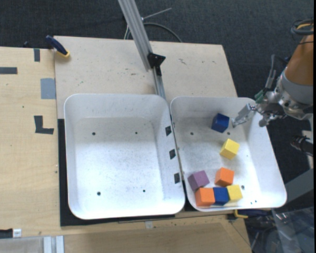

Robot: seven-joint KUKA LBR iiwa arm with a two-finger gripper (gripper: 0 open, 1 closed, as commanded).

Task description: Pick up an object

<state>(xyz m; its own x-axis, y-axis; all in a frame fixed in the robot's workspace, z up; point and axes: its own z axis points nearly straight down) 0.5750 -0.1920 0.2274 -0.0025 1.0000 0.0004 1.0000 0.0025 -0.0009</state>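
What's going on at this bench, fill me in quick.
A grey and orange robot arm reaches in from the right, set to pick up an object. Its gripper sits open over the upper right part of the right bin, just beside a blue cube, with nothing between its fingers. Further down that bin lie a yellow cube, a purple cube, an orange cube, and a row of orange, blue and yellow blocks at the near edge. Nothing has been picked up yet.

A pale wooden bench is seen, marked with grey tape patches. A slanted grey aluminium rail is fixed over it. A blue-and-yellow clamp is set at its far left corner. Dark carpet is spread beyond.
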